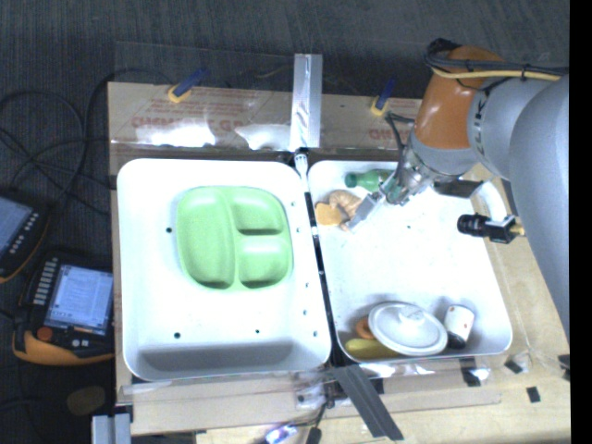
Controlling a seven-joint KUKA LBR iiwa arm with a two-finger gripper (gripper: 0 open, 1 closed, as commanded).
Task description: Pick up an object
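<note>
pincer [363, 208] over tan object [329, 213], right bin [481, 285]

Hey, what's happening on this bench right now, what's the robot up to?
A grey robot arm reaches in from the right over the right bin, its hand low at the far left corner, right by a tan object and a green object. Whether it has hold of anything can't be told. A white bowl and a small white cup sit along that bin's near edge. The left bin holds a green divided tray, untouched.
</note>
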